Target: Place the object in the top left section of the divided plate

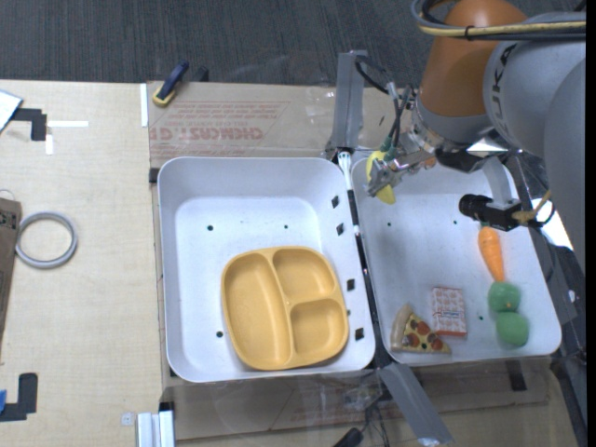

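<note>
1. Now the pincer point(382, 181) hangs over the top left corner of the right bin point(424, 259), close to the wall between the two bins.
2. Its two fingers are closed in on a small yellow thing point(376, 167). The yellow thing sits between them, up off the bin floor.
3. I cannot tell what kind of toy the yellow thing is.
4. The divided plate point(284, 307) is yellow too. It lies flat in the left bin point(233, 203), near the bottom edge, well apart from the pincer.
5. The plate has three parts: one long part on the left and two smaller parts on the right. Nothing lies in any of them.
6. A carrot point(491, 252) lies in the right bin, near the right wall.
7. Just below the carrot is a green toy point(507, 312).
8. A pizza slice point(418, 331) and a small red and white box point(448, 310) lie side by side near the bottom of the right bin.
9. A grey tape ring point(45, 240) lies on the tabletop point(84, 343), left of the bins.
</note>
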You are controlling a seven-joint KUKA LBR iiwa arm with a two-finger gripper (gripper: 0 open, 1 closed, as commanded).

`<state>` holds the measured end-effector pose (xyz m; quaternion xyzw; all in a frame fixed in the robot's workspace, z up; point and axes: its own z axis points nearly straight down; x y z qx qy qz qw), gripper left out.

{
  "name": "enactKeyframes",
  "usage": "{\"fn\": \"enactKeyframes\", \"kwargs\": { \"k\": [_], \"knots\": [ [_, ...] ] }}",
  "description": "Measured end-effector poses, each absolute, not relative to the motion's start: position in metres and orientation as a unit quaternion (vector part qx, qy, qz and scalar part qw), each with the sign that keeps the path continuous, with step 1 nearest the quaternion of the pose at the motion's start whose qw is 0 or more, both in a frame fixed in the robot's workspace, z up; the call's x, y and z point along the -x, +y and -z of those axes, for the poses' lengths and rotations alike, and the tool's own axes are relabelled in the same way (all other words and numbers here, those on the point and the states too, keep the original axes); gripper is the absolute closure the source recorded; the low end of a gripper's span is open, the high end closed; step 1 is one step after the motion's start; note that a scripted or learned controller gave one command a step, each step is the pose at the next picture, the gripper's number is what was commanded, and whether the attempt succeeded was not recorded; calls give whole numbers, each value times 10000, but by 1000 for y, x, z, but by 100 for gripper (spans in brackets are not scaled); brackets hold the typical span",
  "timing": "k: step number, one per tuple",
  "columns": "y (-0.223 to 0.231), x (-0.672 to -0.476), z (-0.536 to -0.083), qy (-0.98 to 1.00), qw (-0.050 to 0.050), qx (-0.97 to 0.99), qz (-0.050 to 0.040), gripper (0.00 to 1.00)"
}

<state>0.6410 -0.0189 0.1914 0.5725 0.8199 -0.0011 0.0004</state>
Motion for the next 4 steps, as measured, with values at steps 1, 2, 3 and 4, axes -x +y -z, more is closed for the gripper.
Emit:
{"fn": "enactKeyframes", "kwargs": {
  "k": [1, 2, 3, 4],
  "knots": [
    [32, -658, -312, 7770, 7, -6295, 9, 100],
    [51, -659, -389, 5929, 3, -8053, 20, 100],
    [116, -659, -440, 4334, 3, -9012, 23, 100],
    [117, -660, -446, 4348, 3, -9005, 62, 100]
  ]
}}
